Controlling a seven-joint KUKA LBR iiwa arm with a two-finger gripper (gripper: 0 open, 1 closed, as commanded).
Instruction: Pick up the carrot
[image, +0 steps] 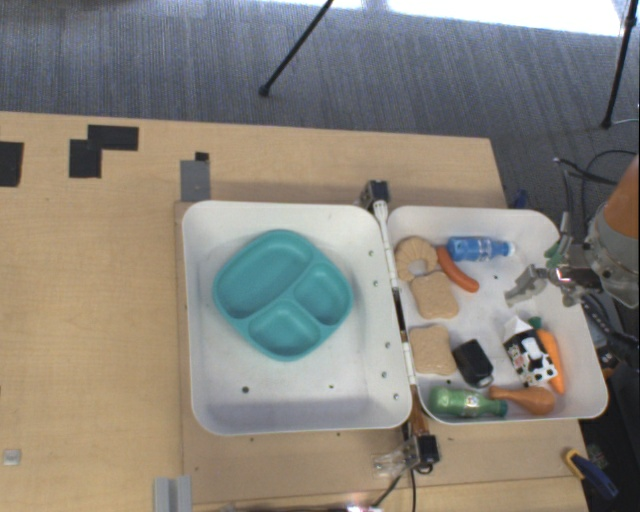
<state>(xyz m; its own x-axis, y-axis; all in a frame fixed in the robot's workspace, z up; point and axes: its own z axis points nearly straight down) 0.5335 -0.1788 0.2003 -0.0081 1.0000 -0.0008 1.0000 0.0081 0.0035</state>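
Currently, one slanted overhead view of the worktop (90, 330).
Left bin: the white bin (300, 405) nearer the worktop's centre holds a teal three-compartment plate (283, 292), lying flat toward the bin's far-left part.
Right bin: the white bin (590, 395) sits against the worktop's right edge, touching the left bin along a shared seam.
Carrot: the carrot (551, 358) lies near the right bin's near-right corner, long axis running far-to-near, just beside a black-and-white patterned toy (526, 358) on its left.
End effector: the end effector (548, 278) is over the right bin's right rim, toward the far side, apart from the carrot; whether its fingers are apart or together cannot be told, and nothing is seen between them.
Arm: the grey arm (618, 235) comes in past the worktop's right edge.
Far side of right bin: a blue bottle (478, 247) lies on its side, an orange sausage (457, 270) lies just near of it.
Seam side of right bin: three tan bread slices (435, 296) run in a column along the seam.
Near edge of right bin: a green bottle (467, 403) lies flat, a brown pear-like piece (528, 398) touches its right end, and a black block (472, 361) sits just beyond the bottle.
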